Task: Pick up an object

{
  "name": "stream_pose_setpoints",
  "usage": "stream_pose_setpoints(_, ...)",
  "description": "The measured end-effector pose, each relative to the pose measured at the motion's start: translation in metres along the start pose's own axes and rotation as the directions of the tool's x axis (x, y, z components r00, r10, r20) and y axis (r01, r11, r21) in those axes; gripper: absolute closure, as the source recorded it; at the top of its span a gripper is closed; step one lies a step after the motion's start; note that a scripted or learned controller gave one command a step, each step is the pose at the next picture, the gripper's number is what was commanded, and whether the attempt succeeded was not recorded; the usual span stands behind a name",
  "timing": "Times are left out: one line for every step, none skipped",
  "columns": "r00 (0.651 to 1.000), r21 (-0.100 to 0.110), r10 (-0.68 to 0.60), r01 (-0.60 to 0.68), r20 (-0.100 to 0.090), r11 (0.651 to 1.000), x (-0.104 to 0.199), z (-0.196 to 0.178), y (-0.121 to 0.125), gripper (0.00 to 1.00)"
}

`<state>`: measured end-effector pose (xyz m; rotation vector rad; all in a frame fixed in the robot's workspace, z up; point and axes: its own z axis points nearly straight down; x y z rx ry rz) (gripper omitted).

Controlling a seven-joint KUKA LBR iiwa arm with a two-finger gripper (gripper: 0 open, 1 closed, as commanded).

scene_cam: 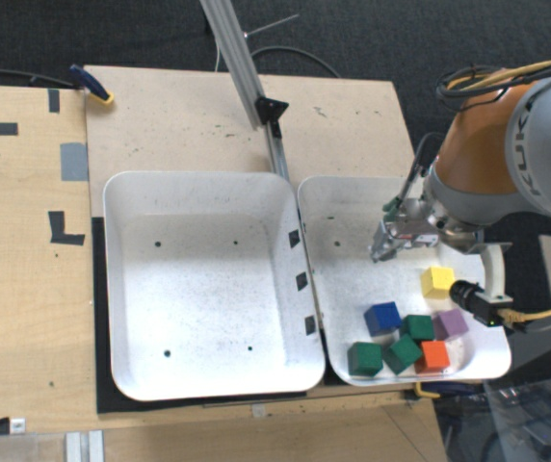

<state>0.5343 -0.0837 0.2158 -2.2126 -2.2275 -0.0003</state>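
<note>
Arm over the right bin

The gripper [383, 249] hangs above bare floor of the right bin [338, 258]; coloured blocks [406, 340] cluster near its front corner.

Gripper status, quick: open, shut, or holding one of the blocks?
Gripper: cannot be told. It hangs over bare floor of the right bin, apart from the yellow block and the block cluster; no block is seen in it.

Blocks [406, 340] clustered, perhaps touching, in right bin's [338, 200] near corner
</note>
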Motion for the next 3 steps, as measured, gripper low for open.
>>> stream_pose_setpoints(1.0,-0.001,-0.001,0.001,-0.001,1.0,0.059,-0.008,0.008,1.0)
stream_pose_setpoints(1.0,-0.001,0.0,0.0,0.0,1.0,0.106,-0.018,0.02,1.0)
stream_pose_setpoints(1.0,-0.001,0.0,0.0,0.0,1.0,0.153,-0.021,0.048,1.0)
